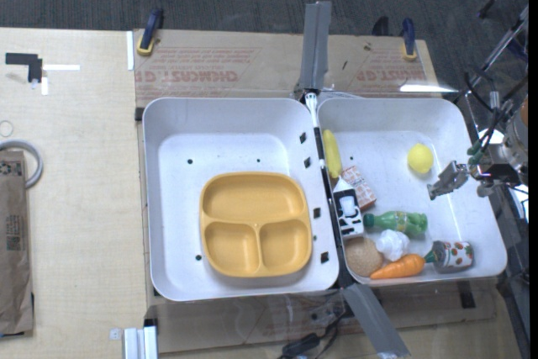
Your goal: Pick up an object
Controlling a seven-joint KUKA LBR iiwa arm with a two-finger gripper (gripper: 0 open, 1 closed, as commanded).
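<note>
Gripper hovering at the right bin's far side.
I see a yellow sectioned plastic tray (255, 224) in the left white bin (168, 181); right, a yellow ball (420, 158), green bottle (397, 222), orange carrot (398, 267); the gripper (445, 179) beside the ball, fingers apart, nothing between them.

Left bin (160, 181): tray (255, 224) at centre, nearer the front wall. Right bin (471, 139): banana (332, 154) along left wall; lemon (420, 158) toward back right; bottle (397, 222) at centre; carrot (398, 267) and can (452, 255) along front wall; gripper (450, 178) over right side.
</note>
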